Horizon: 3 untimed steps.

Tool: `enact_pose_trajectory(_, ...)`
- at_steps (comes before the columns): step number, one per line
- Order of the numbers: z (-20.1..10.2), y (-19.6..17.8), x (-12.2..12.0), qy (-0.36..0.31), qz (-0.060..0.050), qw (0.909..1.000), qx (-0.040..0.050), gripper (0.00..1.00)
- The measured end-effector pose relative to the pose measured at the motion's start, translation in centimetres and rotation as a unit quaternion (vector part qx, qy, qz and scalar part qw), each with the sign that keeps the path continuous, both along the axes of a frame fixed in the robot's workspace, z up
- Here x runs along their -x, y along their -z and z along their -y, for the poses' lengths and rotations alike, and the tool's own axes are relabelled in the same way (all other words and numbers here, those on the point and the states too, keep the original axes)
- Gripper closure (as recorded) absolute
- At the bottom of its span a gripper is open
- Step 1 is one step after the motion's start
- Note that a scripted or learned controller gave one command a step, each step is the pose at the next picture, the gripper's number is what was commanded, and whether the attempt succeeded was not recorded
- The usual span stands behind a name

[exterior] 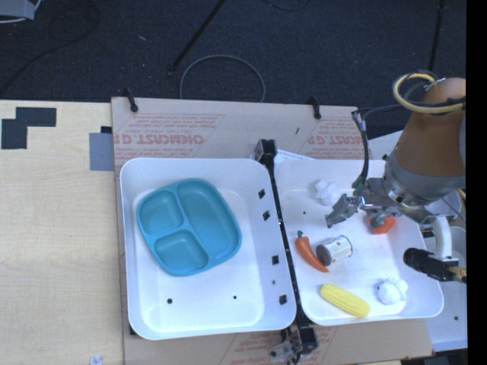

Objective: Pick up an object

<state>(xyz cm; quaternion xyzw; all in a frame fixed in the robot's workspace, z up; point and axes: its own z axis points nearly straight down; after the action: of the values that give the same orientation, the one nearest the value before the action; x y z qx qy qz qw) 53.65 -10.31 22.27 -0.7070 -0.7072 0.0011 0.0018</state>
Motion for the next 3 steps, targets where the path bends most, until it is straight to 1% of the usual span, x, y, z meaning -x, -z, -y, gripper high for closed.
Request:
enact_pose_trajectory(1, -0.6, 6.4, 0.0, 0.000, -0.003, 1.0000, -0.0006, 0.00)
enact_pose_trajectory(2, 0.2, 10.4, -0.8, 0.001, 0.007, 1.0000, 0.0041, 0.00)
enact_pose_trajectory(3, 0.3, 13.4, -0.9, 0.001, 0.004, 1.0000, 0.0027, 0.00)
